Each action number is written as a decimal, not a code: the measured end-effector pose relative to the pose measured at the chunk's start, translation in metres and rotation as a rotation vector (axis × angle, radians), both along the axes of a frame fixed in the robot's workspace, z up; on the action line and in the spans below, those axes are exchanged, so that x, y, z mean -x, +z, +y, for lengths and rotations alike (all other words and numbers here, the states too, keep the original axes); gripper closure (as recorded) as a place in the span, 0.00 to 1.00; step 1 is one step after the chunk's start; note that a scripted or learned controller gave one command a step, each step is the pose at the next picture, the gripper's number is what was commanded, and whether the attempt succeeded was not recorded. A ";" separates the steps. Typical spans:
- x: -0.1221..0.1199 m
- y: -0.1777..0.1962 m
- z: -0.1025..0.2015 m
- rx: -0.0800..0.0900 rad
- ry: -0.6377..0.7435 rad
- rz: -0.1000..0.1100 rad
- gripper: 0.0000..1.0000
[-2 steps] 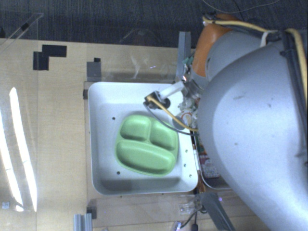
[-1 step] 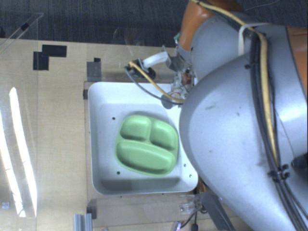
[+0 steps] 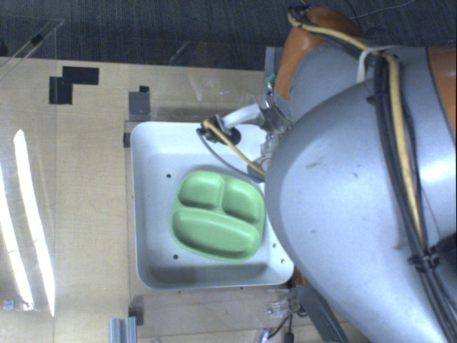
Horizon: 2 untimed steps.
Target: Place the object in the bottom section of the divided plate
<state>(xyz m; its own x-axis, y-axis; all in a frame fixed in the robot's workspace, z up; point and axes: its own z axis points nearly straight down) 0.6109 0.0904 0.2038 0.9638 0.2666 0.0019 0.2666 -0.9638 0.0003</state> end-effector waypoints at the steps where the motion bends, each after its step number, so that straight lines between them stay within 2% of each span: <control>1: -0.005 0.041 0.014 0.001 0.113 -0.001 1.00; 2: -0.010 -0.021 0.055 0.000 0.397 0.001 1.00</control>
